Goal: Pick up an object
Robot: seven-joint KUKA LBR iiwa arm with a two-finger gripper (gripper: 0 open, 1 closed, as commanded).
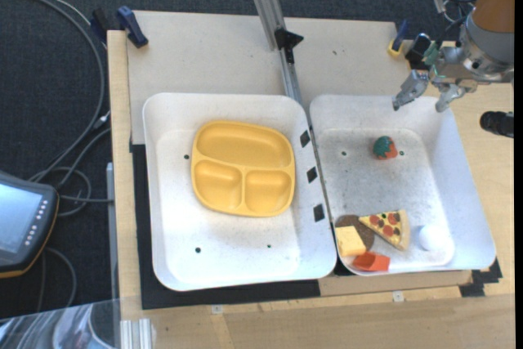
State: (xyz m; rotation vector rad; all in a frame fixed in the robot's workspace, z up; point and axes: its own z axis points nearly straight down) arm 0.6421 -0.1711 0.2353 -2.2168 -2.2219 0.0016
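Over the far rim of the right bin (458, 176), your gripper (424, 97) is hanging with its two fingers spread apart and nothing between them. You are looking at several small things lying in that bin: a green and red toy (384, 147) is sitting on the floor of the bin, below the gripper and apart from it. Down at the near edge, a pizza slice (386, 227) is lying beside a yellow block (350, 241), with a brown piece (357, 223) between them, an orange piece (372, 261) just below, and a white ball (431, 238) resting to the right of the slice. Your left bin (163, 176) is holding a yellow divided plate (243, 167), lying flat near its middle. An orange band (496, 8) is showing on the arm above the wrist.
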